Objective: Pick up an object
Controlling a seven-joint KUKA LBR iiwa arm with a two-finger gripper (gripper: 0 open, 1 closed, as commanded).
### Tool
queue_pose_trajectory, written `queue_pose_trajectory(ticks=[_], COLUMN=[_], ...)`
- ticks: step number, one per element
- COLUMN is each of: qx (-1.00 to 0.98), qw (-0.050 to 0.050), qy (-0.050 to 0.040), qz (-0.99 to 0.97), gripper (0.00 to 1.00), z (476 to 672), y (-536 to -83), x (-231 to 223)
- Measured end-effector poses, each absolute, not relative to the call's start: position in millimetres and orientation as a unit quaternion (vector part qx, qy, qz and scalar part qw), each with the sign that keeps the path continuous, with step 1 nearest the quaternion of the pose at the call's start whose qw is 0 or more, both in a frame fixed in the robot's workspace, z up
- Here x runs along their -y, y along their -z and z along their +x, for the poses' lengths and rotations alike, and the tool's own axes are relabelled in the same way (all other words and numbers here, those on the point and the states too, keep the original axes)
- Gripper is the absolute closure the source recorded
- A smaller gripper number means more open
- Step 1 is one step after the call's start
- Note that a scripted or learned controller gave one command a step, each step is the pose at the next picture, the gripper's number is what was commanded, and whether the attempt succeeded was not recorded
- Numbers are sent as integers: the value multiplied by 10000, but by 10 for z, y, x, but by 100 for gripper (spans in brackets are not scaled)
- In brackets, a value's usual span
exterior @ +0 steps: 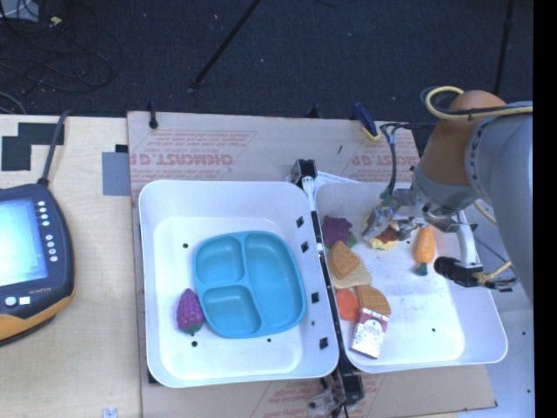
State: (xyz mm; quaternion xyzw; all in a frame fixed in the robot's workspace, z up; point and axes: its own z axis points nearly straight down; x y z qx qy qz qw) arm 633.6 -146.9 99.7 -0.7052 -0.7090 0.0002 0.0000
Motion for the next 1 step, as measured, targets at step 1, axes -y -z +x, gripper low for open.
queue_pose_trajectory(ticks=[1], qx=[7103], qw=[6], qy=[26], qz=[-7039], gripper=[100], z=[5945], y=[-1933], x=[467])
